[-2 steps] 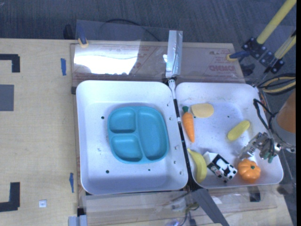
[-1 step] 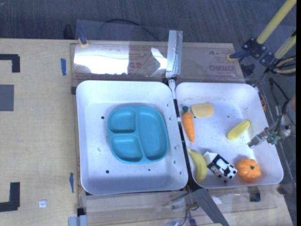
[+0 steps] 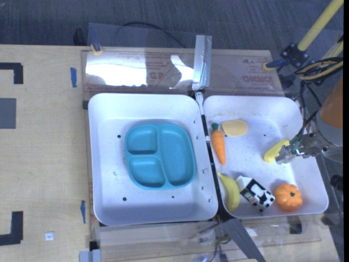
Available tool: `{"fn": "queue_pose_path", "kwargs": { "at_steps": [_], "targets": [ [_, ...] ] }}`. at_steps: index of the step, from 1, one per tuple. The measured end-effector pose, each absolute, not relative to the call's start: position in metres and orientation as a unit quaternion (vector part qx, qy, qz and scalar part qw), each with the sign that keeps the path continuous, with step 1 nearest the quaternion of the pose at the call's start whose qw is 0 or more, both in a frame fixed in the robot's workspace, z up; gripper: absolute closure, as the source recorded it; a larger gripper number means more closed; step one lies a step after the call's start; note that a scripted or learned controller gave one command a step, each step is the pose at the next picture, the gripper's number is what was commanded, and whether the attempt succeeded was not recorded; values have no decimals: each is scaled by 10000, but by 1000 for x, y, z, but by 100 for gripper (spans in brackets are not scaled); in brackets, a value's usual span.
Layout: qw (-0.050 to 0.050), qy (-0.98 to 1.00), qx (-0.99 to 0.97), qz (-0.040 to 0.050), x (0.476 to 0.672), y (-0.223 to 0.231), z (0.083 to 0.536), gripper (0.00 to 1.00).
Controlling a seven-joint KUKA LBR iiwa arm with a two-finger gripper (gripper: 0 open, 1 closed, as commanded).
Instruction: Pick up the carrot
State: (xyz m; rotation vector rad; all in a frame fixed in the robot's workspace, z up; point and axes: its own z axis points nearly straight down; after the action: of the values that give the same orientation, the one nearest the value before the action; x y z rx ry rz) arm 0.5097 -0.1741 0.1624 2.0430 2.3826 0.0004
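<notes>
While the arm [image 3: 332,119] reaches in from the right, its gripper [image 3: 284,156] sits low over the right bin [image 3: 272,105], right at a yellow lemon-like piece [image 3: 272,150] near the bin's right side. Gripper touches or nearly touches that yellow piece; cannot tell whether the jaws are released or clenched, the view is too small and blurred there.

Carrot [image 3: 218,145] lies in the right bin, close to its left wall, orange body pointing toward the bottom of the view, green top toward the far end. It is well apart from the gripper. Just beside its green top, to the right, rests a pale yellow oval piece [image 3: 234,127].

Near the front of the right bin: a banana [image 3: 231,190] by the left wall, a black-and-white toy [image 3: 258,194] touching or just beside it, and a small orange pumpkin [image 3: 288,196] to the right of that toy.

Left bin [image 3: 103,146] holds 1 blue divided plate [image 3: 160,154] with 3 compartments, lying flat near the middle.

Both bins sit side by side on a wooden bench [image 3: 38,146].
</notes>
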Motion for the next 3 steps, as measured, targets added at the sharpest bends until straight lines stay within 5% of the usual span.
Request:
{"fn": "queue_pose_path", "kwargs": {
  "at_steps": [2,3],
  "targets": [
    [-32,4840,8751,-20,478,-144,157,100],
    [0,2759,9612,-3,480,-145,201,100]
  ]
}}
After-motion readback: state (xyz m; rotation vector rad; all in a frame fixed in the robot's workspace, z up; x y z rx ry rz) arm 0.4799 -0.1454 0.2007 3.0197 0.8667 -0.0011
